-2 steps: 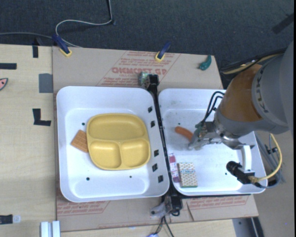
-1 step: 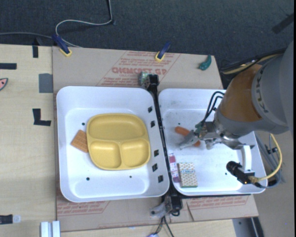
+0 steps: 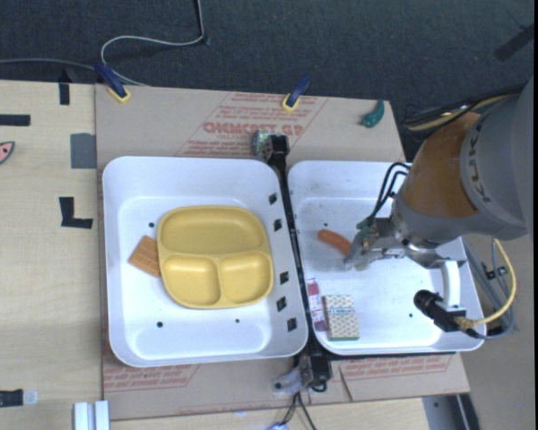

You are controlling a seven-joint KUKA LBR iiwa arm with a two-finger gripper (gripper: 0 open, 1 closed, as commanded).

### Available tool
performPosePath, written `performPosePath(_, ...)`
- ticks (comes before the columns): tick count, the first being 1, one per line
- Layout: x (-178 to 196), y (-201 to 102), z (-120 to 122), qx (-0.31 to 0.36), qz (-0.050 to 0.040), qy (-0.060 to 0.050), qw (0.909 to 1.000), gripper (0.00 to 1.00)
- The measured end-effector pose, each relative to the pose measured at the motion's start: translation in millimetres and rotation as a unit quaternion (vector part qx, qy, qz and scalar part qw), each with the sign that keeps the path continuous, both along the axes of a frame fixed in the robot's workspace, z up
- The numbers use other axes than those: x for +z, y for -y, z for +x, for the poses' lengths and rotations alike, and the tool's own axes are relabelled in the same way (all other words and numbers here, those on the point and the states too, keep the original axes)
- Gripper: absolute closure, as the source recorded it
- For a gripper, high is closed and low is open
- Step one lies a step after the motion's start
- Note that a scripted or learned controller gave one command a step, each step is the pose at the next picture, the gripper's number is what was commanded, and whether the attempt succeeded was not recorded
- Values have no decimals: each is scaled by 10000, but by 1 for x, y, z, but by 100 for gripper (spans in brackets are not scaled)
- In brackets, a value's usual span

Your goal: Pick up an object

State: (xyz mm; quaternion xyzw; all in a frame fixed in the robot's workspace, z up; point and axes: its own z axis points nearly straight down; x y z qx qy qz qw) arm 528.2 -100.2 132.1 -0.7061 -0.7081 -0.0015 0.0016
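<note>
Overhead, from the fixed camera, we see the grey arm (image 3: 471,182) reaching in from the right over the right bin (image 3: 403,334), its jaws (image 3: 357,249) low near the bin floor and just beside an orange carrot-like piece (image 3: 333,238). We cannot tell whether the jaws are released or clenched; the wrist hides them, and nothing shows plainly between them. The carrot lies on the bin floor left of the jaws, close to the divider between the bins. Nearer the front wall of the same bin sits a small box (image 3: 342,317), with a pink packet (image 3: 313,305) touching its left side. The left bin (image 3: 125,330) holds a yellow tray (image 3: 217,255) resting partly over a brown cracker (image 3: 145,256). Both bins sit on cardboard on the counter (image 3: 36,240).

We judge the carrot the likely target. To take it well, we would centre the jaws across its narrow width, go down until they straddle it, close firmly, then lift straight up, clear of the divider.
</note>
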Motion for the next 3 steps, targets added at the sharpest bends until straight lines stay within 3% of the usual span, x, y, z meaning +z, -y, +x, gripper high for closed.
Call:
performPosePath(1,0,0,0,0,-1,0,10000,0)
performPosePath(2,-46,-2,-15,-10,-24,15,10000,0)
performPosePath(3,-46,-5,18,-14,-26,8,10000,0)
